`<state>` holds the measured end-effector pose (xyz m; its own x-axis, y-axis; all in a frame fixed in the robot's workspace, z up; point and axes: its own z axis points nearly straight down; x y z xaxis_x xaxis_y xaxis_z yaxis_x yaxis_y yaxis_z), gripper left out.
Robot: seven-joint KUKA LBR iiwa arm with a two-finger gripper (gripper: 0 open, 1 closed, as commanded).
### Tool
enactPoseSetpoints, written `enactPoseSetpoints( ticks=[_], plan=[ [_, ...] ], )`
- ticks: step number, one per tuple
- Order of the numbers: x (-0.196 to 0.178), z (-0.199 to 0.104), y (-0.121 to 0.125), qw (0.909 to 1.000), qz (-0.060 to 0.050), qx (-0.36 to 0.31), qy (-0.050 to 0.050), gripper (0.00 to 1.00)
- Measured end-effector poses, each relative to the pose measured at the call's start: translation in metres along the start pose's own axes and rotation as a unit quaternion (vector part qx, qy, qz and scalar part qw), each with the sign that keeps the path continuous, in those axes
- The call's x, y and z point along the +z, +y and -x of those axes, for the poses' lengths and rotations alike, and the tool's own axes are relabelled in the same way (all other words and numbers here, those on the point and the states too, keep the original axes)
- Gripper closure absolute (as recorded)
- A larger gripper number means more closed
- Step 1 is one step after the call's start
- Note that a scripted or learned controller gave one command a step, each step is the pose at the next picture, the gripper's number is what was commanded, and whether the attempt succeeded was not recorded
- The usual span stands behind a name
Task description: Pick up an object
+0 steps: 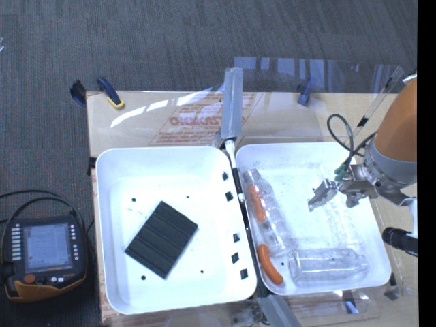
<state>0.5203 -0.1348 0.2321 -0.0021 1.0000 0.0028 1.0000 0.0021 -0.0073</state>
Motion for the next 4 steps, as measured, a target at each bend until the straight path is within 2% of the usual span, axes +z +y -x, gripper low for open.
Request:
enactPoseSetpoints(
  ticks=[1, 2, 3, 4],
  plan=[
    [0.096, -0.026, 0.049, 0.9999, 0.013, 0.0, -0.007, 0.0],
    [0.144, -0.039, 0.124, 1.0, 0.003, -0.007, -0.003, 0.0],
    [0.144, -0.046, 0.04, 0.9982, 0.002, -0.059, -0.001, 0.0],
    [0.147, -0.029, -0.044, 0.9949, 0.001, -0.101, 0.0, 0.0]
  ],
)
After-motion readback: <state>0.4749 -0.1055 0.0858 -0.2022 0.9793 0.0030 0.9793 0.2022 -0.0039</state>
